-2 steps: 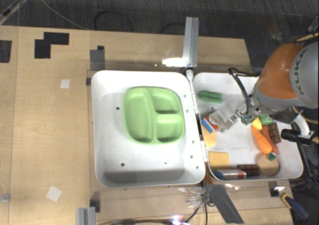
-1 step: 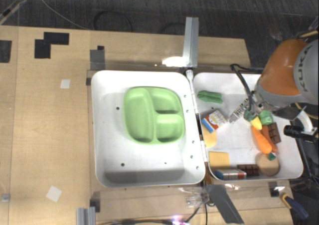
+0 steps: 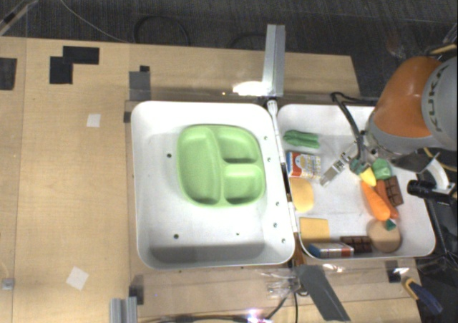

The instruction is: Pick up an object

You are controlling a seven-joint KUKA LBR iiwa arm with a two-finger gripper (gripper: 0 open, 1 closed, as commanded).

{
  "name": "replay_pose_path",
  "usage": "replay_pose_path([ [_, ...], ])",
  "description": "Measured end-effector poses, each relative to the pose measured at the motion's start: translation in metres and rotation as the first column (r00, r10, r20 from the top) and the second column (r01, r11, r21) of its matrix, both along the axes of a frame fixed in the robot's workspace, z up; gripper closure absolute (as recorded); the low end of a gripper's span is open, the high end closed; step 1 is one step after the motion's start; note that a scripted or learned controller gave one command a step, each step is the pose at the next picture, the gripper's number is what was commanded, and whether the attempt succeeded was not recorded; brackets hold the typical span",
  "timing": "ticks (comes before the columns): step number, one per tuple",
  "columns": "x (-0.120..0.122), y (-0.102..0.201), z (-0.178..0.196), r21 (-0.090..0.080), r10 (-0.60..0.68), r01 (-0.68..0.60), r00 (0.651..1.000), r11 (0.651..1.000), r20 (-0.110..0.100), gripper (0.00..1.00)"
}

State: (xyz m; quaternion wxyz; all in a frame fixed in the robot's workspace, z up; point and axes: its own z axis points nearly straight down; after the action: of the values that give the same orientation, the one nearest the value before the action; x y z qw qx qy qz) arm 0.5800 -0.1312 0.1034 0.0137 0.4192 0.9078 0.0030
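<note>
- Object to pick: no one target is marked. The candidates are loose items in the right bin (image 3: 429, 239). None is visibly lifted or in a grasp, so the pick is not done.
- Left bin (image 3: 143, 228): holds the green divided plate (image 3: 218, 164), lying flat and well apart from the arm.
- Arm (image 3: 408, 110): reaches in over the right bin's far right part, with the orange band above the wrist.
- Gripper (image 3: 342, 166): low over the right bin, at the near end of the item cluster. I cannot tell whether it is open or closed, and nothing can be seen held in it.
- Carrot (image 3: 376, 201): lies slanted just beside the gripper, next to the brown bar (image 3: 392, 190). It looks the likeliest target, though that is only a guess.
- Green block (image 3: 381, 169) and yellow piece (image 3: 362, 169): right at the gripper and partly under the wrist. Whether it touches them is unclear.
- Tan round item (image 3: 385, 237): near corner of the bin, resting on the floor.
- Round yellow disc (image 3: 303, 196) and yellow square (image 3: 313, 228): along the bin's left wall, apart from the gripper.
- Green packet (image 3: 300, 139) and small carton (image 3: 304, 165): far left of the right bin.
- Marker (image 3: 329, 249): along the near wall.
- Progress: the approach looks done or nearly so. Closing on an item, lifting it and clearing the bin are all left.
</note>
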Motion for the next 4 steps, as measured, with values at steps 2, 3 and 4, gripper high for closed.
replay_pose_path([
  [2,-0.056,-0.005,-0.013,0.007,-0.231,0.231,0.973,0.973,-0.011,0.0],
  [3,-0.076,-0.037,-0.013,0.008,-0.295,0.295,0.956,0.956,-0.01,0.0],
  [4,-0.086,-0.038,-0.013,0.009,-0.328,0.328,0.945,0.945,-0.008,0.0],
])
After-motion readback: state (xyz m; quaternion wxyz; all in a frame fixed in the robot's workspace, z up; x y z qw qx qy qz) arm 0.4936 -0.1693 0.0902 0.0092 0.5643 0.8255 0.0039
